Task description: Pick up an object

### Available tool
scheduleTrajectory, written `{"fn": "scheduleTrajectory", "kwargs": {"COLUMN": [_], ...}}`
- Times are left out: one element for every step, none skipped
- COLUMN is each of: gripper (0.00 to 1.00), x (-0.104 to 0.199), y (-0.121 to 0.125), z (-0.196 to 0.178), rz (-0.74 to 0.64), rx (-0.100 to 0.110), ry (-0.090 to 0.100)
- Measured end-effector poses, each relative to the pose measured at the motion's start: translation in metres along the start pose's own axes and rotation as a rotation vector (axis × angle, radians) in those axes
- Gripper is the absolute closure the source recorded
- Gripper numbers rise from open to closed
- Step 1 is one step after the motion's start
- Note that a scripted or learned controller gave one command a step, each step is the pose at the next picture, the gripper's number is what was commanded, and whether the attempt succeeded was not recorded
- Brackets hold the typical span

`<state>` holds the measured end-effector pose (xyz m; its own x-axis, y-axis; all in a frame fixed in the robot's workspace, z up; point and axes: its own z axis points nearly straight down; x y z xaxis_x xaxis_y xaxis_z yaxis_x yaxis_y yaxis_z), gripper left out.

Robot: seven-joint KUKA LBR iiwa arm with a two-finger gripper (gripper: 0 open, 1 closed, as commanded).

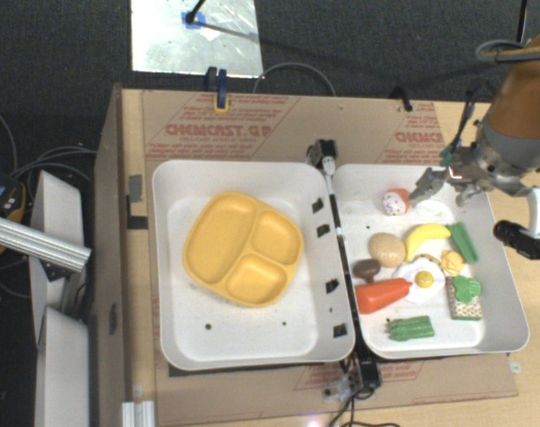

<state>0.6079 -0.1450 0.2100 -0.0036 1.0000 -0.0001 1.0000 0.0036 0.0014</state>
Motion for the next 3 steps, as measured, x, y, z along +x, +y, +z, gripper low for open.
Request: {"fn": "scheduleTrajectory", "kwargs": {"gripper": [0.00, 0.00, 0.00], "x": [0.010, 0.045, 0.020], "y": [-0.055, -0.021, -0.070], "z": [0.099, 0.127, 0.126], "rz": [0.003, -0.004, 0.005], "rx": [0.012, -0.001, 0.003], "ry": [0.003, 0.001, 0.000]}}
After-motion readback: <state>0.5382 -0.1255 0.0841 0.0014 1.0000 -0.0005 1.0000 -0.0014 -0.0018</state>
